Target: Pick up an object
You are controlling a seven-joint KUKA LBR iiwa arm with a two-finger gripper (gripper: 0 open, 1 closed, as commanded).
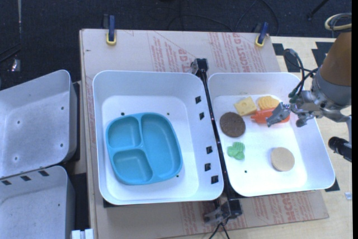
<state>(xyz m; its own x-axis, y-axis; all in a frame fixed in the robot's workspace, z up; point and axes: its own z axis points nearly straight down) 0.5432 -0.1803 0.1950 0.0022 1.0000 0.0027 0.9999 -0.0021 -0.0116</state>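
The right bin (pixel 313 176) holds several small toy foods. A yellow wedge (pixel 244 106) and an orange piece (pixel 267 102) lie near its back wall. In front of the orange piece lies a red-orange piece (pixel 260 116). A brown round patty (pixel 232 124) sits to the left, a green piece (pixel 236 150) in front of it, and a tan disc (pixel 283 159) at the front right. My gripper (pixel 281 113) reaches in from the right, low over the bin. Its grey tip overlaps the right end of the red-orange piece. I see nothing lifted.
The left bin (pixel 106 92) holds a blue divided tray (pixel 144 148). A black divider (pixel 210 137) runs between the two bins. The arm's orange band (pixel 338 64) and cables hang over the right bin's right rim. White lids (pixel 33 115) lie left of the bench.
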